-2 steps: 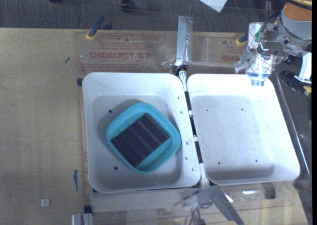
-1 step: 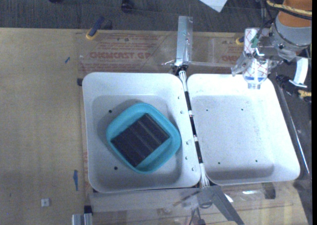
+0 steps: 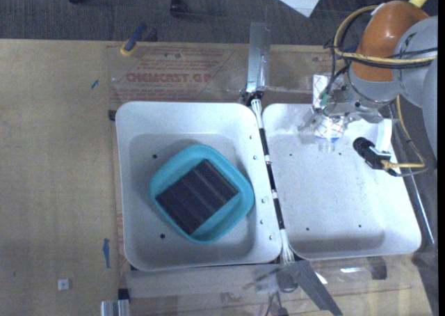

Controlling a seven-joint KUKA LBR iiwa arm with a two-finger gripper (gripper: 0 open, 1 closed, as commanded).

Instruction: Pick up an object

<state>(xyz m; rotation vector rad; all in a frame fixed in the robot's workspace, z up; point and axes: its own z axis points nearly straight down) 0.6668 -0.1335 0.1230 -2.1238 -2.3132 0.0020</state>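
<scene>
Nearest the camera, along the bench's front edge, metal bracket hardware (image 3: 299, 283) sits below the seam where the two bins meet. Just beyond it lies the left bin (image 3: 132, 133), holding a teal tray-like object (image 3: 240, 196) with a dark ribbed insert (image 3: 197, 196) — the one clear candidate for picking, lying flat and turned at an angle near the bin's middle. Beside it, the right bin (image 3: 348, 224) shows a bare white floor across its near half.

Farther back, over the right bin's far corner, the gripper (image 3: 327, 127) hangs low under the arm (image 3: 389, 50), among cables and pale fittings. Something small and light-coloured sits about its tip, but whether that is a held object or part of the tool — and how wide the tool stands — I cannot tell from this slant.

To do the pick well, my judgement is that the arm should travel across to the left bin, line the tool up across a raised teal rim rather than the flat insert, and descend squarely so the tray does not skid against the bin wall.
</scene>
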